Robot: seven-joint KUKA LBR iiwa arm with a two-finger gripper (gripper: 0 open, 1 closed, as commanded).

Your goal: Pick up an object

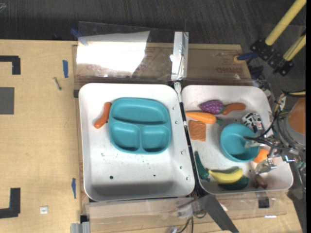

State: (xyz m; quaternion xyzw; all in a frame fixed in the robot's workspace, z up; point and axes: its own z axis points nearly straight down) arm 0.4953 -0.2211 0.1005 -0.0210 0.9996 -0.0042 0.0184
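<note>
The banana [226, 174] lies along the near edge of the right bin [228, 92], just below the blue bowl [238, 142], its long axis running left to right; the gripper [266, 165] sits just right of the banana's end, beside the bowl; whether it grips anything, I cannot tell.

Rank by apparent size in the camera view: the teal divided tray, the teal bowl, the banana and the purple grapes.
1. Teal divided tray, by far the largest.
2. Teal bowl.
3. Banana.
4. Purple grapes, slightly smaller than the banana; these two look close.
</note>
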